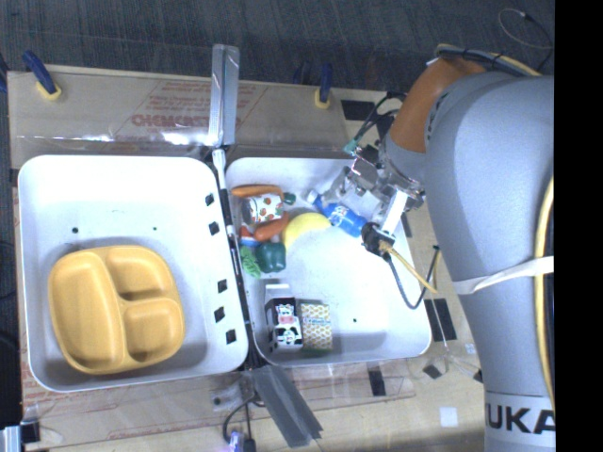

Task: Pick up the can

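Observation:
The can (258, 211), small with a pale printed label, stands at the far left of the right bin (396, 299), tucked under an orange carrot (256, 193) and against the divider. My gripper (362, 199) hangs over the bin's back right part, well to the right of the can. It is just above a blue-and-white bottle (336, 217). A yellow lemon (303, 227) lies between the gripper and the can.
A green pepper (268, 257) and a red item (268, 231) crowd the can's near side. A milk carton (284, 322) and a patterned box (317, 325) sit at the bin's front. The left bin (113, 182) holds a yellow divided tray (115, 304).

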Available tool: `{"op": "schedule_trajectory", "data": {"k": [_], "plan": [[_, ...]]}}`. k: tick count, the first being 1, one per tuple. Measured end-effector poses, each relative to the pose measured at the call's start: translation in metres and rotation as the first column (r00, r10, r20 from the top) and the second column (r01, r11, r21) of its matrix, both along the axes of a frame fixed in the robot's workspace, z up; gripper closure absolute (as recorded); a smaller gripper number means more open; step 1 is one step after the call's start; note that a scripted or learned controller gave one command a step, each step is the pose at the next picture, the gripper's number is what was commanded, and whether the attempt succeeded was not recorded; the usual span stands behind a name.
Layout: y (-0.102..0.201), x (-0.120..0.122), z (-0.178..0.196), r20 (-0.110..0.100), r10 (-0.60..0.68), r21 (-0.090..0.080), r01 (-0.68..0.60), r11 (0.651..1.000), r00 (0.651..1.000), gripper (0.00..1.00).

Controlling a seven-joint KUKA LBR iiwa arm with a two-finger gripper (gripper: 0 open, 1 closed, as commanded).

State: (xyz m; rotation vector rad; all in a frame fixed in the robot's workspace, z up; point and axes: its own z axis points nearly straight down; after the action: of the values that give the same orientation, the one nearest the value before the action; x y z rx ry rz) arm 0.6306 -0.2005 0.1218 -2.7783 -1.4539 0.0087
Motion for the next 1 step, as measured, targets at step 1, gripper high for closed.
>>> {"op": "schedule_trajectory", "data": {"k": [1], "plan": [[0.0024,0.0262,0.0132,0.002,-0.017,0.000,0.017,1.000,1.000,0.00]]}}
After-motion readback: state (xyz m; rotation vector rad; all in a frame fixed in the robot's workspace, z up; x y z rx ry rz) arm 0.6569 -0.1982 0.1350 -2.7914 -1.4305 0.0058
